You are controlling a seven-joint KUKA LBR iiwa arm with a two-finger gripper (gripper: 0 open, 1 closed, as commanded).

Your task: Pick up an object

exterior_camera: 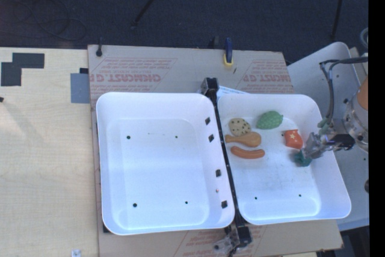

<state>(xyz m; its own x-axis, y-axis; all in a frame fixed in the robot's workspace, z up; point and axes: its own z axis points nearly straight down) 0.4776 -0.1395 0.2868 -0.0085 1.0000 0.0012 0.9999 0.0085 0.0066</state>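
claw (308, 152) over right bin (328, 201), touching teal object (301, 159).

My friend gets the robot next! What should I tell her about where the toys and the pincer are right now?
Pincer: low at the right bin's right side, by a small teal object; grip unclear.
Toys, all in the right bin: spotted tan cookie, bumpy green toy, tan drumstick shape, orange sausage, red-orange block.
Done: nothing visibly lifted.
Left: pick up one object.
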